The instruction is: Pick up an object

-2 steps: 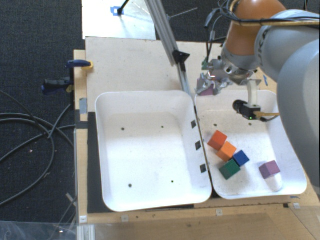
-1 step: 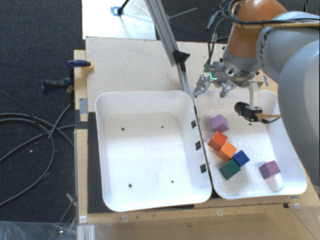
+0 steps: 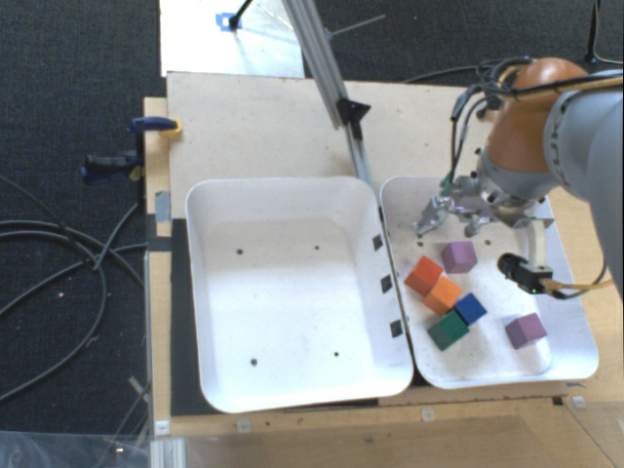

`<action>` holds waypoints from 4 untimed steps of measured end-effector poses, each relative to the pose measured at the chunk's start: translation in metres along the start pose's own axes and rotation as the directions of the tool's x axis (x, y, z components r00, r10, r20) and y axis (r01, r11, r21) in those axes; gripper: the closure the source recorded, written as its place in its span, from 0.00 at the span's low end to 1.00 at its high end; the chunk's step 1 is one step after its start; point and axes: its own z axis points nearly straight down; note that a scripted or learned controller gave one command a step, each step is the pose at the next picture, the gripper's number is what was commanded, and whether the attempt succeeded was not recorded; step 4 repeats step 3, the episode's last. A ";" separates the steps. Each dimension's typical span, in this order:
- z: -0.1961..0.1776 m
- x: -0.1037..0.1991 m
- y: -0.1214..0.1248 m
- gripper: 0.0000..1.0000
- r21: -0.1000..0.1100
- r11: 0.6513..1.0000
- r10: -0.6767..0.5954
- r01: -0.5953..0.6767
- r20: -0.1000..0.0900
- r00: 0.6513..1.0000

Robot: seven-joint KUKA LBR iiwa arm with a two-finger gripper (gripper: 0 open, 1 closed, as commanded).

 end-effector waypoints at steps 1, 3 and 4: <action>0.052 0.001 -0.027 0.00 -0.004 1.000 -0.006 0.006 -0.002 1.000; -0.055 0.015 -0.104 0.00 -0.016 1.000 -0.013 0.013 -0.002 1.000; -0.055 0.015 -0.104 0.00 -0.016 1.000 -0.013 0.013 -0.002 1.000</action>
